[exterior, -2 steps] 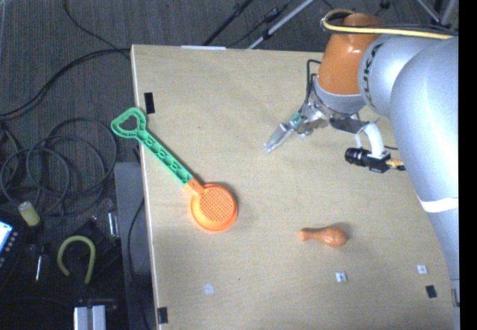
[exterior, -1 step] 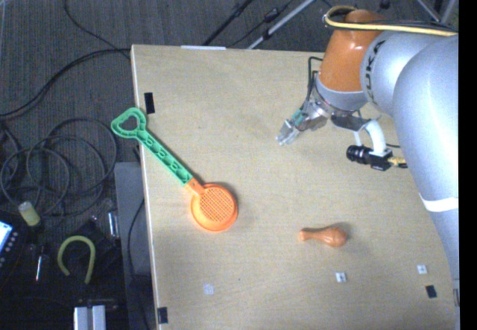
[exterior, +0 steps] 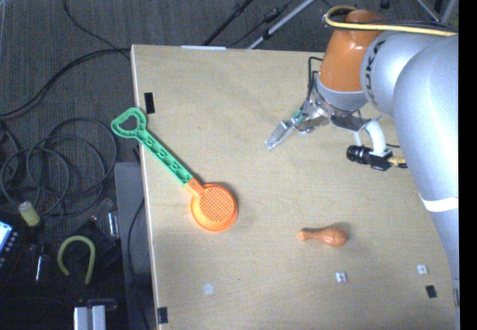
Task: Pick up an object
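Orange mesh-headed paddle [exterior: 195, 191] with green perforated handle lies apart from the gripper [exterior: 279, 135], whose grip state I cannot tell.

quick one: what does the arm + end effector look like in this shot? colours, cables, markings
Arm: bulky, rounded silver-grey shell with an orange band above the wrist and a yellow cable looped over it. End effector: small, pale metallic, with a green spot. A small black cylinder sticks out beside the wrist.

An orange strainer with a green handle [exterior: 182, 176] lies flat at the worktop's [exterior: 246, 90] left, handle slanting up-left; a small orange drumstick-shaped toy [exterior: 325, 235] lies well apart, lower right.
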`<state>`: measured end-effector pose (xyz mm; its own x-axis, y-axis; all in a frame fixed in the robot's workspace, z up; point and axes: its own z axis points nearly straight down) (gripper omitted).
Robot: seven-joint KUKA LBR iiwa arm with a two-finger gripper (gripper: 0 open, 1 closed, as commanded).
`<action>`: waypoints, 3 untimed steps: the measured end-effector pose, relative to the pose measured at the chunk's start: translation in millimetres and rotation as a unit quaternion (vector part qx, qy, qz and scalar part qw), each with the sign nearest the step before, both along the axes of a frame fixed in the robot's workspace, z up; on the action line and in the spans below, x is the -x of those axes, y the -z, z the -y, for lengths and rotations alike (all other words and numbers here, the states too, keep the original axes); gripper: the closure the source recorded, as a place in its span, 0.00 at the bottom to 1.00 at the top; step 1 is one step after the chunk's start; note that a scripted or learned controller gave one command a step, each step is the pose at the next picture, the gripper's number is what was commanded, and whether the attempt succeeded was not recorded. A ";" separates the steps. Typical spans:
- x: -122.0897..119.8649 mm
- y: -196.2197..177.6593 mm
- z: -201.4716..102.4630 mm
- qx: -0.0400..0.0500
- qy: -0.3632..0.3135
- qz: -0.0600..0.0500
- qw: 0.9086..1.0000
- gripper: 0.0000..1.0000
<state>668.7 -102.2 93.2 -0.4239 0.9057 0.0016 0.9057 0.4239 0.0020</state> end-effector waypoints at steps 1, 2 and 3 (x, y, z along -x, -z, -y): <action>1.7 -90.1 -9.5 0.002 0.284 -0.002 0.959 0.00; 9.9 -26.4 54.4 0.003 0.203 -0.002 0.979 0.00; 0.4 -64.4 112.2 0.002 0.287 -0.001 0.958 0.00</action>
